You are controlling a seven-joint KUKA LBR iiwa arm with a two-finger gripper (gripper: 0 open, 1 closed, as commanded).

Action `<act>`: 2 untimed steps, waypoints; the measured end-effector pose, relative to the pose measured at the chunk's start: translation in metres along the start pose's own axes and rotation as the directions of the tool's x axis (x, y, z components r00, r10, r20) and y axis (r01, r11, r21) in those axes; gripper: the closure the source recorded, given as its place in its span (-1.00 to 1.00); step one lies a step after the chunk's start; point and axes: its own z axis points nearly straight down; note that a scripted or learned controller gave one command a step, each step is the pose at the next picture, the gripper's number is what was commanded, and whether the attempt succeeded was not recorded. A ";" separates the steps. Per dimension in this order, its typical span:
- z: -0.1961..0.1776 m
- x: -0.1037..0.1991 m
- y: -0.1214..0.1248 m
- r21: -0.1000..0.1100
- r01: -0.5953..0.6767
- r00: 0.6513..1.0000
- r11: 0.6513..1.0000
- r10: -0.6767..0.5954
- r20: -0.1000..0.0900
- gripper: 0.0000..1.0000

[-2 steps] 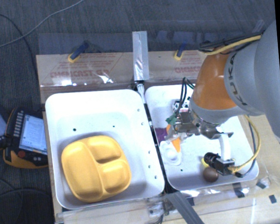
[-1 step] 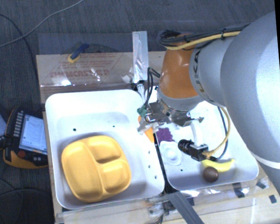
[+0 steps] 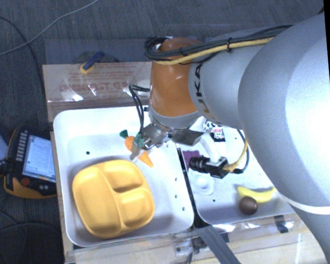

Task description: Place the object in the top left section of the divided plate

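The left bin (image 3: 60, 144) holds a yellow divided plate (image 3: 110, 197), which sits toward its near left corner with its edge close to the left and front walls. Just past the plate's upper right edge, the gripper (image 3: 139, 150) is clenched on the middle of a toy carrot (image 3: 130, 142). The carrot's green top sticks out to one side and its orange tip to the other, and it is near the plate but not over it. Bare bin floor lies open along the far wall and far left corner. The ridge between the two bins runs close on the gripper's right. The right bin (image 3: 223, 205) holds a banana (image 3: 260, 194) touching a brown ball (image 3: 248, 206) near the front. It also holds a white cap (image 3: 203, 183), a purple piece (image 3: 191, 157) by the ridge, and a small white item (image 3: 215, 133) farther back under the arm.
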 end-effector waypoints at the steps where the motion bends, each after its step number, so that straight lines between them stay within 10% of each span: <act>1: 0.000 0.000 0.000 0.000 0.000 1.000 1.000 0.000 0.000 -1.00; 2: -0.025 -0.006 -0.088 0.001 -0.032 1.000 0.999 0.032 0.000 -1.00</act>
